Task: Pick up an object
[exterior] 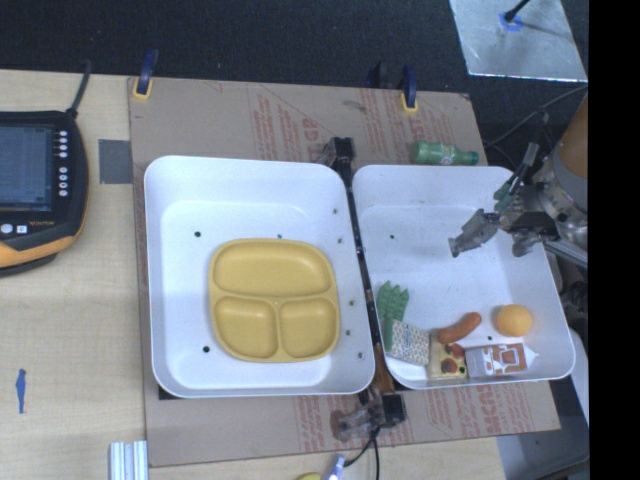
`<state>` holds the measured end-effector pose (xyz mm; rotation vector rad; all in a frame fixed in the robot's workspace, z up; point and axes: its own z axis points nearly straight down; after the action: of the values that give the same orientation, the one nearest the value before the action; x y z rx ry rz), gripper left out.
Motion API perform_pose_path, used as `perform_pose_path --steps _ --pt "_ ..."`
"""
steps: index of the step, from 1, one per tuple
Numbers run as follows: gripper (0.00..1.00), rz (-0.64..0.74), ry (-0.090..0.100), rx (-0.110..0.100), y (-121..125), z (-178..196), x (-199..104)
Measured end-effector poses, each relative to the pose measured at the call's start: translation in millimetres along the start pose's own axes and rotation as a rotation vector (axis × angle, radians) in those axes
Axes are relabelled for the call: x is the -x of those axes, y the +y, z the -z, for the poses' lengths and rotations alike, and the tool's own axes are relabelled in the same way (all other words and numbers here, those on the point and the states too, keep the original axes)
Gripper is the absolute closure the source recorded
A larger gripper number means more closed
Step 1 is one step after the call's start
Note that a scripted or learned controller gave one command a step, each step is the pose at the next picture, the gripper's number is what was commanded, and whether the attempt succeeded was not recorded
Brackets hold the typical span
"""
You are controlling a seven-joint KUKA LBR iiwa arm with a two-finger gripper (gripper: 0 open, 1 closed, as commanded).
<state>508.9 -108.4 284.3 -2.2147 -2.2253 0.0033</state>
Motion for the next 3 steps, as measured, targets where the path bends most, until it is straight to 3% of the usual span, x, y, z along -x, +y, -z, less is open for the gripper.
perform_pose_path --steps 1,2,3 --pt "0.0 0.0 -0.001 -0.001 -33 -72 49" --pt "0.0 0.003 -0.001 0.0 14 -93 -49" --pt "0.0 -0.004 0.0 -0.002 -34 -100 53"
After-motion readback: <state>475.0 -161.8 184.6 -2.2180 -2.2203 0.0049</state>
